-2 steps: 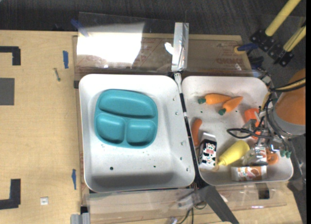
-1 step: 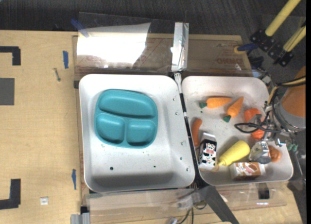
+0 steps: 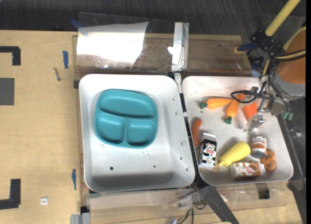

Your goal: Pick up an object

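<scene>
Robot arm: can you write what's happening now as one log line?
gripper above right bin | near carrots | teal tray in left bin | nothing visibly held

- Your left bin (image 3: 92,169) has lots of open floor around the teal divided plate (image 3: 127,117).
- Your right bin (image 3: 286,167) is crowded: carrots (image 3: 218,103), a yellow squeeze bottle (image 3: 234,153) and a small milk carton (image 3: 208,152) lie close together.
- The top left corner there is bare.
</scene>
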You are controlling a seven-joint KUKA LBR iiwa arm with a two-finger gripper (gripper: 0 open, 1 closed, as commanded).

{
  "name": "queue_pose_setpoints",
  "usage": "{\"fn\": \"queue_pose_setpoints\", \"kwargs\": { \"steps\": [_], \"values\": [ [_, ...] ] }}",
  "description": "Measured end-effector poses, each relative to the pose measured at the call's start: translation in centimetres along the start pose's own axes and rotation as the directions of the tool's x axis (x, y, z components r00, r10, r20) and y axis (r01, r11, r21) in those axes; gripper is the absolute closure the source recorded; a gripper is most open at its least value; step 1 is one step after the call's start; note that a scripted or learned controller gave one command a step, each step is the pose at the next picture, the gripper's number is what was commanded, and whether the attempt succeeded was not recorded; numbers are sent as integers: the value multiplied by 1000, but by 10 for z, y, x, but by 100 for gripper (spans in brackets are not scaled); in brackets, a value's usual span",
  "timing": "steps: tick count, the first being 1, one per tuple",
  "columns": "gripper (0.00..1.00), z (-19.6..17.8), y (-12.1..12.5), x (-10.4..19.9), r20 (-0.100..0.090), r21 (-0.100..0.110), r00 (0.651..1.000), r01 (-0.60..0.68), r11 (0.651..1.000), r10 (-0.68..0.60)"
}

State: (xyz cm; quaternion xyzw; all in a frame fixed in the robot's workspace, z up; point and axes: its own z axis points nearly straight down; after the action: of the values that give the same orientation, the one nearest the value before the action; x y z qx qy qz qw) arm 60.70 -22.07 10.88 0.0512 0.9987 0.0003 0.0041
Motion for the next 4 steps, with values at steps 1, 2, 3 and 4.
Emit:
{"fn": "queue_pose_setpoints", "kwargs": {
  "steps": [1, 2, 3, 4],
  "values": [
    [0, 21, -1, 5, -2, -1, 997, -71, 997, 71],
    [0, 21, -6, 45, -1, 0, 988, -153, 988, 153],
    [0, 16, -15, 118, 22, -1, 954, -299, 954, 298],
    [0, -17, 10, 1, 0, 2, 829, -560, 829, 560]
  ]
}}
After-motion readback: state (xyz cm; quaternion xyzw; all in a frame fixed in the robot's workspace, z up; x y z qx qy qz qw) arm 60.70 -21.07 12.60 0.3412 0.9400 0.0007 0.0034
